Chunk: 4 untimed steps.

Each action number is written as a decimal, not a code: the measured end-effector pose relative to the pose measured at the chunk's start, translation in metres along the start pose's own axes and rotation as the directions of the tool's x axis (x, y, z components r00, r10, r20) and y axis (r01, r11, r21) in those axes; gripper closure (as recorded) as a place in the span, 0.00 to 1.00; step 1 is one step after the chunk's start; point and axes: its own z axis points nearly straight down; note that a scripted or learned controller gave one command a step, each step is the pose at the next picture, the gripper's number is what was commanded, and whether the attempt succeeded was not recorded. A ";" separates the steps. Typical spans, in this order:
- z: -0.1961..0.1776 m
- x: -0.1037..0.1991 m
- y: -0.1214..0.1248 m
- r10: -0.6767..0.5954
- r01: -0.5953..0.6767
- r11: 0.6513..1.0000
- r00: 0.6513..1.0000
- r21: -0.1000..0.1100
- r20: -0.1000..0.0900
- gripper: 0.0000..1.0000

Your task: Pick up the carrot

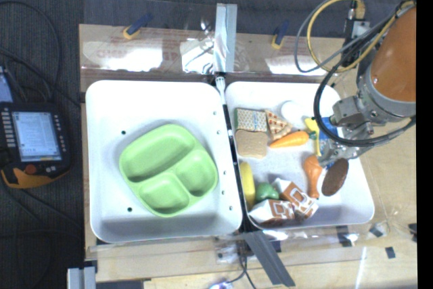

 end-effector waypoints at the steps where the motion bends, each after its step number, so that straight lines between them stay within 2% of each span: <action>1: 0.185 -0.014 -0.047 -0.248 0.248 0.969 0.969 0.000 -0.002 1.00; 2: 0.113 0.096 -0.014 -0.631 0.631 0.776 0.776 -0.003 0.000 1.00; 3: 0.206 0.034 -0.026 -0.880 0.879 0.476 0.476 -0.005 -0.004 1.00; 4: 0.206 0.034 -0.028 -0.880 0.880 0.476 0.476 0.000 -0.011 0.00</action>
